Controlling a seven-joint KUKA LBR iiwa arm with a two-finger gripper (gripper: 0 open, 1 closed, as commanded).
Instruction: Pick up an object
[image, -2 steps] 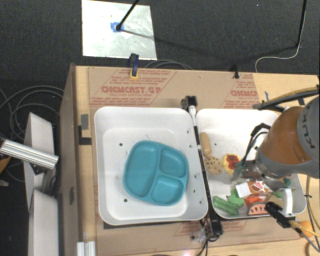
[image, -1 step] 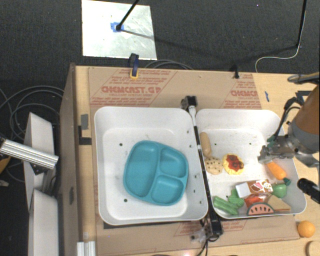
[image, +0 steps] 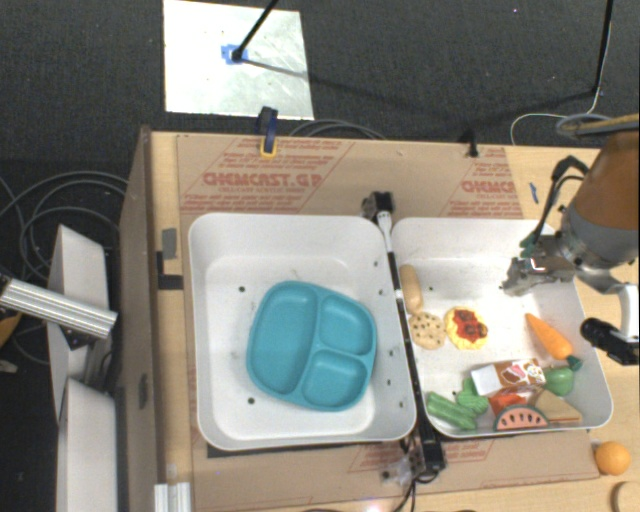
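Nearest in the right bin (image: 590, 395) lies a crowd of toy food: a watermelon slice (image: 520, 419), a green pod (image: 455, 408) and a small carton (image: 505, 377). Behind them the carrot (image: 549, 336) lies flat, its long axis slanted, the tip toward upper left and the thick end toward lower right. Farther back my gripper (image: 528, 268) hangs over the bin's far side, apart from the carrot; if my fingers are released or clenched, I cannot tell. The left bin (image: 215, 300) holds a blue tray (image: 312, 345).

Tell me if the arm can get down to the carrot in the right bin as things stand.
Probably yes. The carrot lies on bare bin floor near the right wall, a little apart from the other toy food, with nothing over it, and the gripper hangs just above it.
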